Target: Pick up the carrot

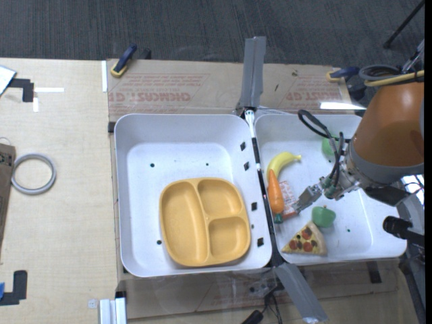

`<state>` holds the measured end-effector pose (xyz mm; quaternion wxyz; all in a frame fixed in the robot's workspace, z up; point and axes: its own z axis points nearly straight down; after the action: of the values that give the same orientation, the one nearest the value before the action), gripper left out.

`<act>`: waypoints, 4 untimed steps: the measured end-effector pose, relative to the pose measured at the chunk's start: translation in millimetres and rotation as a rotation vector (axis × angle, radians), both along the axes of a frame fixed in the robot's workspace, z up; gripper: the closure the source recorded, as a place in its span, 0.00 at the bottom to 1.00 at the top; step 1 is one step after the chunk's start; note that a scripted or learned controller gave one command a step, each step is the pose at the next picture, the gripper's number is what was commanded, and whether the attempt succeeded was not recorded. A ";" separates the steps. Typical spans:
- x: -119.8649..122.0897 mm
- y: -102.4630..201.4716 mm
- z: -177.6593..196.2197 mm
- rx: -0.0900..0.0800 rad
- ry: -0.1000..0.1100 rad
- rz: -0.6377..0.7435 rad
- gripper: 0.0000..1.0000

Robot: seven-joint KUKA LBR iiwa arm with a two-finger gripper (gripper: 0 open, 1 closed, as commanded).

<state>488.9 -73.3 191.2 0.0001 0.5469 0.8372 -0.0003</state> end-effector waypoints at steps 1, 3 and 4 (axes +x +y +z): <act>-8.6 79.4 -0.3 0.000 0.001 -0.053 0.00; -11.3 148.2 -0.3 0.000 0.002 0.264 1.00; -2.9 173.4 -80.9 0.002 -0.019 0.339 1.00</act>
<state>486.0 100.1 110.3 0.0074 0.3980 0.9174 0.0058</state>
